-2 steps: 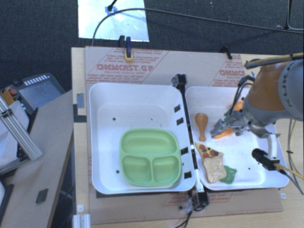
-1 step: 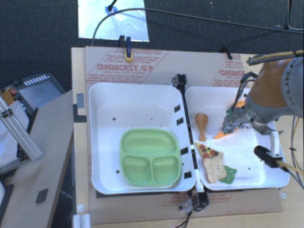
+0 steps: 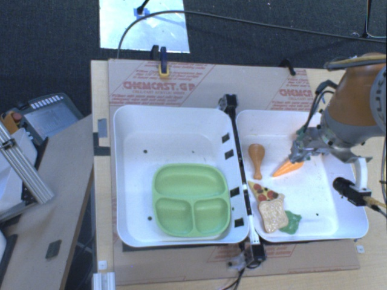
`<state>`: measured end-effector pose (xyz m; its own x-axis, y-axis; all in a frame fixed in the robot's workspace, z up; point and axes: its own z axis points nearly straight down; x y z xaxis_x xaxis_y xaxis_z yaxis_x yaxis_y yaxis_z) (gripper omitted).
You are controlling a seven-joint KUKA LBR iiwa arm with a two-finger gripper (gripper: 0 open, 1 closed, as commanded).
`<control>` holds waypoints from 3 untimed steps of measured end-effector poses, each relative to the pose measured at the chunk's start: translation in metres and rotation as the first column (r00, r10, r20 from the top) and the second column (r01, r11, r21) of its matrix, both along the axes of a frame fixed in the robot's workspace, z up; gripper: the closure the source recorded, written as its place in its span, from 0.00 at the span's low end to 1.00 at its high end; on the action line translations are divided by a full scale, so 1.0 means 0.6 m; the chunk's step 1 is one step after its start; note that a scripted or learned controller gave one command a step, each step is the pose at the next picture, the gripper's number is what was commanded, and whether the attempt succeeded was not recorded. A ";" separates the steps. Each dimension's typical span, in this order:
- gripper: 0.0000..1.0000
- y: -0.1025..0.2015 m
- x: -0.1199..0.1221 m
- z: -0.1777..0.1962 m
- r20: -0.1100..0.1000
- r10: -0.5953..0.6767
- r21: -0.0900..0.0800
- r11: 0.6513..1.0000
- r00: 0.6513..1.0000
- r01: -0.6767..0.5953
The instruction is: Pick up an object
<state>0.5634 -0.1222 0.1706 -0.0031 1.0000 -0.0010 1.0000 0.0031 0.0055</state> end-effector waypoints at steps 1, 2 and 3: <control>1.00 0.003 0.003 0.073 0.001 0.001 0.000 1.000 1.000 -0.001; 1.00 0.003 0.006 0.152 0.002 0.001 -0.001 1.000 1.000 -0.001; 1.00 0.083 0.031 0.125 -0.004 0.006 0.002 1.000 1.000 -0.006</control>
<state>0.5821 -0.0725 0.2456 -0.0086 1.0000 0.0013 1.0000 0.0086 0.0016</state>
